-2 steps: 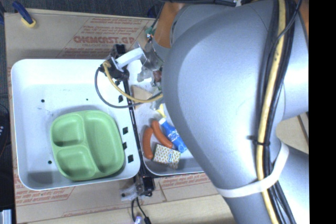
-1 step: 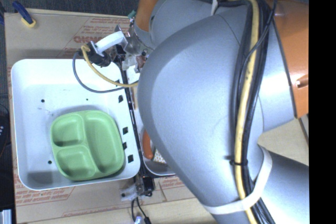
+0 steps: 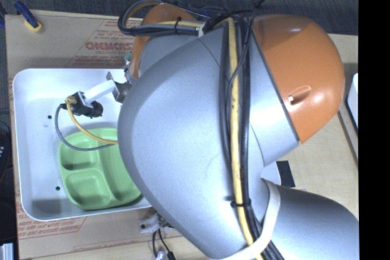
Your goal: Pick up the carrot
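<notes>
My grey arm with its orange band (image 3: 298, 88) covers most of the view and hides the right part of the left white bin (image 3: 27, 131). A small part of my gripper (image 3: 122, 85) juts out from under the arm at the bin's back, over the white floor. A green divided tray (image 3: 91, 176) lies in the front half of this bin, its right side under the arm.
The bin sits on a brown cardboard-covered bench (image 3: 79, 39). A blue and yellow clip (image 3: 27, 16) lies at the bench's far left corner. The bin's left wall and front left corner are in plain sight.
</notes>
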